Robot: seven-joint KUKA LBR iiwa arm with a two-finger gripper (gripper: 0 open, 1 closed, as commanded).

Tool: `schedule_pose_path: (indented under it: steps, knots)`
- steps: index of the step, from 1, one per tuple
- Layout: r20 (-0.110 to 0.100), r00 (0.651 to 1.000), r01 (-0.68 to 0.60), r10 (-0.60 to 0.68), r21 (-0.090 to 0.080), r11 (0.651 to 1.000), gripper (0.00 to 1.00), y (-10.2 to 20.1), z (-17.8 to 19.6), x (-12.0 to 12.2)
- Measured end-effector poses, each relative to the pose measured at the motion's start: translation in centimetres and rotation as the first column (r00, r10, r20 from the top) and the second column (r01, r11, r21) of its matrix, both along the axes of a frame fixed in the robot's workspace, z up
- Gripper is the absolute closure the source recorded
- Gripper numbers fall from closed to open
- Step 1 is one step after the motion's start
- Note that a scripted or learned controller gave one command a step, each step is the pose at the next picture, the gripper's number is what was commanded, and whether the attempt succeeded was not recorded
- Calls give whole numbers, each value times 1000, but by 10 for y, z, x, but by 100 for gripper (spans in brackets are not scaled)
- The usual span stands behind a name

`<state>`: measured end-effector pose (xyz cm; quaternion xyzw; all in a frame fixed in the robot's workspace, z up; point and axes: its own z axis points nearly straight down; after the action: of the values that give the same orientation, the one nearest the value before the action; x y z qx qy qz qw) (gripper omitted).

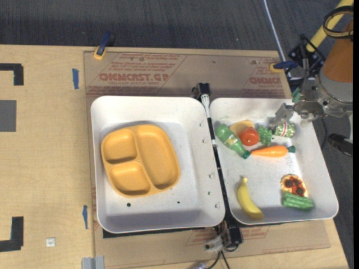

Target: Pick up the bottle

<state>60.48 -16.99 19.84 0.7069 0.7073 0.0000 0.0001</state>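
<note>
The green bottle (230, 138) lies on its side in the upper left part of the right bin (314, 167), with its cap pointing toward the bin's middle. A red tomato (250, 136) touches it on the right. My gripper (284, 115) hangs over the bin's upper right area, well to the right of the bottle. It is just above a small green and white object (284, 130), and nothing is visibly held in it.
An orange carrot (271, 151), a banana (248, 198), a pizza slice (293, 184) and a green pickle (297, 202) also lie in the right bin. A yellow divided plate (140, 160) sits in the left bin (112, 212).
</note>
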Motion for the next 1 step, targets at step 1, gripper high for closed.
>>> schedule_pose_path:
  steps: [1]
  knots:
    - [9,959,-282,282,-5,959,0,45,-102,-2]
